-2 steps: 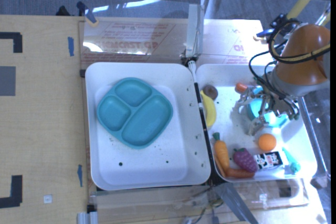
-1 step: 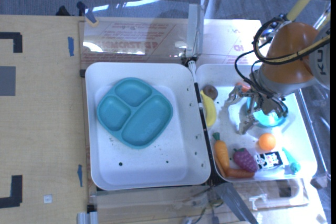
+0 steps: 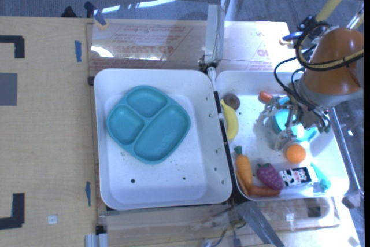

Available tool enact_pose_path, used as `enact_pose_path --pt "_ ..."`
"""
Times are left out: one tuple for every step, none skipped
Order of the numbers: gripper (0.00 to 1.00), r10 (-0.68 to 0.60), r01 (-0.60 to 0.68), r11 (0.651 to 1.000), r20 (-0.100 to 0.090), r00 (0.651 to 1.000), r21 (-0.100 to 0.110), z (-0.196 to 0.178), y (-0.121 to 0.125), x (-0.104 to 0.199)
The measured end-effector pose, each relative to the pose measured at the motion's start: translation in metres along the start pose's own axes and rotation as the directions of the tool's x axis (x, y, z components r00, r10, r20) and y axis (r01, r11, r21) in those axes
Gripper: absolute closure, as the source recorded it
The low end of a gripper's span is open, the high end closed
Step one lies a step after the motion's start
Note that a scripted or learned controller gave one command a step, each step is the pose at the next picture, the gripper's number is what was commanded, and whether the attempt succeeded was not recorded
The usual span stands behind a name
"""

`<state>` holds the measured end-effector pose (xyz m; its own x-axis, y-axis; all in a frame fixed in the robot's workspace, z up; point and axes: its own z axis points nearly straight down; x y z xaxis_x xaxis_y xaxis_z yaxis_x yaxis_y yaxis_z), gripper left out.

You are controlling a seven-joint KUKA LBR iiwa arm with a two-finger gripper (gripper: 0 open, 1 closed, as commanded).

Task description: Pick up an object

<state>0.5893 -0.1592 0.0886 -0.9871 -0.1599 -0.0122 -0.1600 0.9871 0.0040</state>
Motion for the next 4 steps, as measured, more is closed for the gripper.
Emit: enact_pose_path --pt "0.0 -0.031 0.031 1.0 -0.004 1.0 0.003 0.002 0.0 -0.074" --pt "0.0 0.073 -0.073 0.997 -0.005 0.997 0.004 0.001 0.028 -0.064" --pt "0.0 0.228 -0.228 0.974 -0.004 0.974 0.0 0.001 -0.007 -0.028" --pt "0.0 0.264 -0.264 0.964 0.0 0.964 0.006 0.001 0.011 -0.039"
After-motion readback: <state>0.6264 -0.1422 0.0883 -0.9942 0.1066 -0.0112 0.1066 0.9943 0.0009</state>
